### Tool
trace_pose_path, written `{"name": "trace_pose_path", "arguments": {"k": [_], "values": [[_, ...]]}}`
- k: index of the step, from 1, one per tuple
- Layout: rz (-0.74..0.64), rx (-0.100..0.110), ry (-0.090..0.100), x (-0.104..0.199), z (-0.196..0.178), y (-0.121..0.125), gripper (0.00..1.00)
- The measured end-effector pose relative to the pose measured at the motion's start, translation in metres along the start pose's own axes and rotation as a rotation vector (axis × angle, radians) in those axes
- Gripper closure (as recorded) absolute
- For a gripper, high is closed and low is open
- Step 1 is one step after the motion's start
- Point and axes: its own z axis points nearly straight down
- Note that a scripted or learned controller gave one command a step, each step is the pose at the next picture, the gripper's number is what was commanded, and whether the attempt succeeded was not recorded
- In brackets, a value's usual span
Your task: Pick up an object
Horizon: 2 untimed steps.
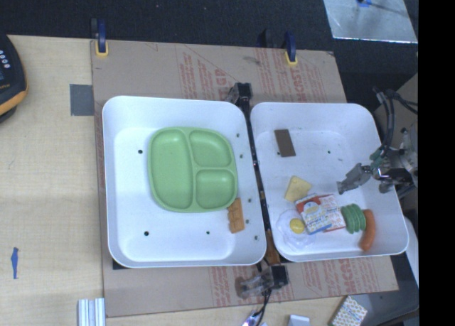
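Down at the right bin's [320, 115] near edge, the toy carrot [367, 230] lies apart from the gripper [350, 181], long axis running near-to-far, green top beside the snack packet [321, 214]. Whether that pincer is parted or clenched, I cannot tell. It hovers above the cluster, probably lining up a grab.

Red printing on the cardboard [213, 69] stays illegible.

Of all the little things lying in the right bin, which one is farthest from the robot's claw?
The brown rectangular piece: it lies alone toward the bin's upper left, while the others cluster lower, below the gripper.
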Motion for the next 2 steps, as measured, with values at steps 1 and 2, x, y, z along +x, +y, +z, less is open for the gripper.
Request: {"name": "trace_pose_path", "arguments": {"k": [1,2], "values": [[-0.007,0.008,0.005,0.062,0.122,0.017,0.0],[-0.002,-0.009,-0.005,0.069,0.137,0.047,0.0]]}}
